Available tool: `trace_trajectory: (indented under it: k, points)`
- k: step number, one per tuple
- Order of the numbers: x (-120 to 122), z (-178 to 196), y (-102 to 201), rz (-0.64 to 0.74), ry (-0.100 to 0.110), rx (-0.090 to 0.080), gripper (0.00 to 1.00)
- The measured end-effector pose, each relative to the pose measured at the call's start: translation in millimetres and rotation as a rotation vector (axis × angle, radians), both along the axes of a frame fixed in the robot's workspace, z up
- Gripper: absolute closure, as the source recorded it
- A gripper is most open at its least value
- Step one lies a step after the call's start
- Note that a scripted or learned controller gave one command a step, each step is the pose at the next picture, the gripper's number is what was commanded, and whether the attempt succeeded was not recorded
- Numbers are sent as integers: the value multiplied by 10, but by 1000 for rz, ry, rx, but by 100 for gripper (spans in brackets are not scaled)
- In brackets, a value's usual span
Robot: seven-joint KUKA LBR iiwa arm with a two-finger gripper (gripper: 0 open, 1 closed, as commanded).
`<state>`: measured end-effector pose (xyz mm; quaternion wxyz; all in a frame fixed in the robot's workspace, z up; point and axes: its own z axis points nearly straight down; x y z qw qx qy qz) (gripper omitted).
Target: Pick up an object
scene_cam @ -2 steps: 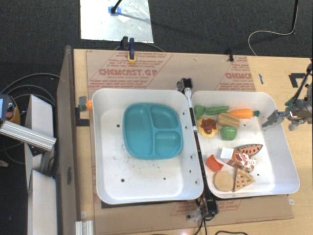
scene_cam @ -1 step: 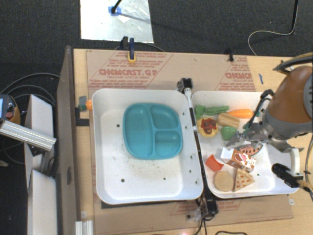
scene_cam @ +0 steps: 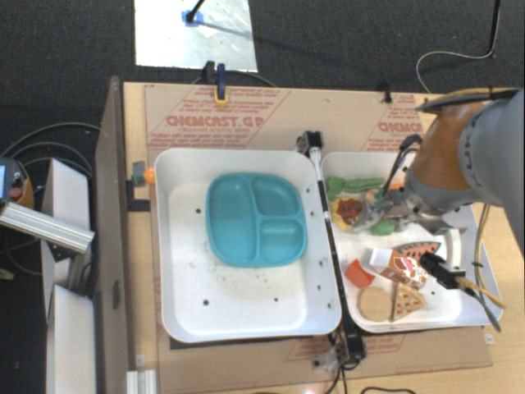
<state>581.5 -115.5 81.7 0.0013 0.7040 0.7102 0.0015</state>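
Two-finger gripper (scene_cam: 373,217) sits low at the right white bin's (scene_cam: 469,318) ten o'clock; whether it is open I cannot tell. Small green toy piece (scene_cam: 382,227) lies just beside it. Step: reaching. Next, judged: close, lift.

You see a teal divided tray (scene_cam: 255,220) in the left bin (scene_cam: 184,302), and a silver sheet (scene_cam: 195,23) beyond the worktop (scene_cam: 271,113).

The bench (scene_cam: 246,109) fills mid-frame, topped with printed cardboard; two white bins sit side by side on it: the left bin (scene_cam: 184,302) centre, the right bin (scene_cam: 414,325) lower right.
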Motion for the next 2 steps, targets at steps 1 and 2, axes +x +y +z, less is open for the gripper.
trace_trajectory:
  k: [1, 2]
  points:
    - [-10, 140, -21, -4, -1, 0, 100]
    - [138, 1086, 549, 2, -8, 1, 100]
